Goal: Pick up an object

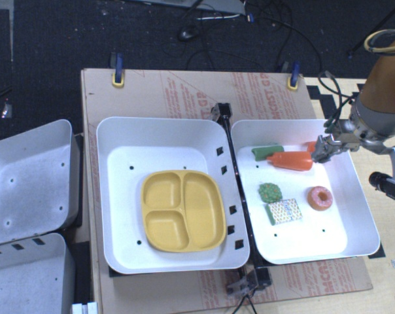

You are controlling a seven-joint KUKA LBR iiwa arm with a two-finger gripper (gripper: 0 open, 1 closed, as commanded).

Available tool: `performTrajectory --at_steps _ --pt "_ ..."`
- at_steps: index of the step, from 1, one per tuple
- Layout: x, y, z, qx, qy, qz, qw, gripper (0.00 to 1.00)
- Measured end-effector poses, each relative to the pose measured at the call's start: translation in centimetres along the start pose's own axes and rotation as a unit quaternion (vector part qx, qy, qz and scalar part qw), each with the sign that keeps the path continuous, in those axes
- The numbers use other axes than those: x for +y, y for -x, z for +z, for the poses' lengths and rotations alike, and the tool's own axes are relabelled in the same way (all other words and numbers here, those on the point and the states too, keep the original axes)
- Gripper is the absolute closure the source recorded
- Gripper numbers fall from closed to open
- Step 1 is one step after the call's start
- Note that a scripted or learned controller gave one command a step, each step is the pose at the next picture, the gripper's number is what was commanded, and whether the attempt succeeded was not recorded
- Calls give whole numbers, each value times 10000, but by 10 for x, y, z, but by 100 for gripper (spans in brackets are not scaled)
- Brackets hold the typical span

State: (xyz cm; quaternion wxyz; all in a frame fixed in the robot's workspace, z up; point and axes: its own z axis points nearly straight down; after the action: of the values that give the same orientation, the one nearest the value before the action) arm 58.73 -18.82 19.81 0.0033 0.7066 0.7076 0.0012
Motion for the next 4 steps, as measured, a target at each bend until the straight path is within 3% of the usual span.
performTrajectory --at_steps 1,2,4 --pt "8 -5 -47 2 4 -8 10000 100" --pt "3 -55 -52 25 -33 -29 10000 100" --pt "24 -168 -44 19 -27 -27 10000 100"
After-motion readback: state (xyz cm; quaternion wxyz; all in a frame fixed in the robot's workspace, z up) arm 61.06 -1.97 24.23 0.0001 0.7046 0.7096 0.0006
